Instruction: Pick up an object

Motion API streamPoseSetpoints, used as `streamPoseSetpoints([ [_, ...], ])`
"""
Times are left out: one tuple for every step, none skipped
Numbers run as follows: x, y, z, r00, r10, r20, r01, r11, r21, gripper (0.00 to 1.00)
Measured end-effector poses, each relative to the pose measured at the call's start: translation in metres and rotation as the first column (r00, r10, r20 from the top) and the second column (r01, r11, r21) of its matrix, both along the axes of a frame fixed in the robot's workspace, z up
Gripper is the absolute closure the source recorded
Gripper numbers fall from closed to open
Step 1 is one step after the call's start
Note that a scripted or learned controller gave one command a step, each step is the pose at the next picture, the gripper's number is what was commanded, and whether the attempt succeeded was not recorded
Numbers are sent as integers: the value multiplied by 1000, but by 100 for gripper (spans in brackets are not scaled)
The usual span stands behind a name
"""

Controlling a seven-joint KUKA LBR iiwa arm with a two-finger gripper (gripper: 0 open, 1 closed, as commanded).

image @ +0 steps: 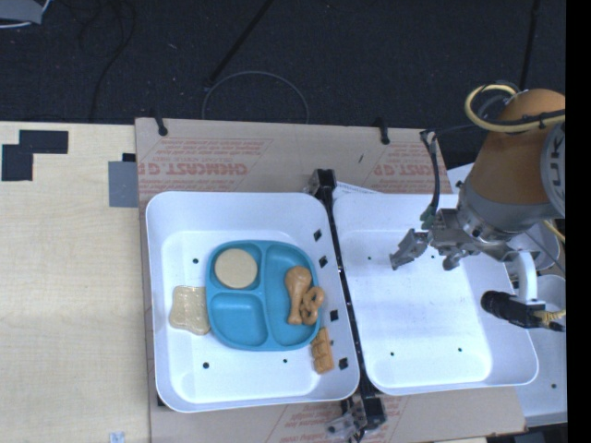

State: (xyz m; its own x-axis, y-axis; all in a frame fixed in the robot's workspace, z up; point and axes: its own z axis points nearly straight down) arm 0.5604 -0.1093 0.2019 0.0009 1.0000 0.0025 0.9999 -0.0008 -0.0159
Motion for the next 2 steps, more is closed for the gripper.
streamPoseSetpoints([
  [3, 0, 6, 1000, 2, 12, -2, 1000, -1, 0],
  [-2, 2, -38, 1000, 1, 7, -1, 1000, -1, 0],
])
